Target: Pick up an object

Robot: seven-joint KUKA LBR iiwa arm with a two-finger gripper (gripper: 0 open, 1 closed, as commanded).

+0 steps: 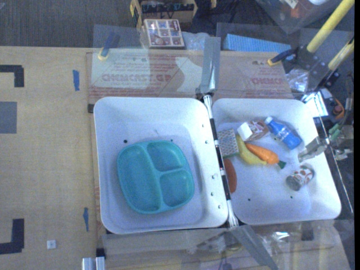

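Tool (313, 148) at the right bin's (315, 207) right edge; grip state cannot be told.

Tool is a small grey metallic shape over the right rim, details blurred; nothing visible in it; just left and below it a small white cup with reddish markings (300, 177) lies on its side on the bin floor; further left an orange carrot (263, 153) lies touching a yellow banana (248, 152); above them a blue bottle with white cap (282, 133) and a small white-and-brown item (252, 130), too blurred to name; a grey checkered piece (227, 142) leans by the divider; an orange-red sausage-like object (230, 175) sits at the bin's left wall; left bin (112, 117) carries a teal divided plate (156, 175); both bins on the tan desk (45, 151).
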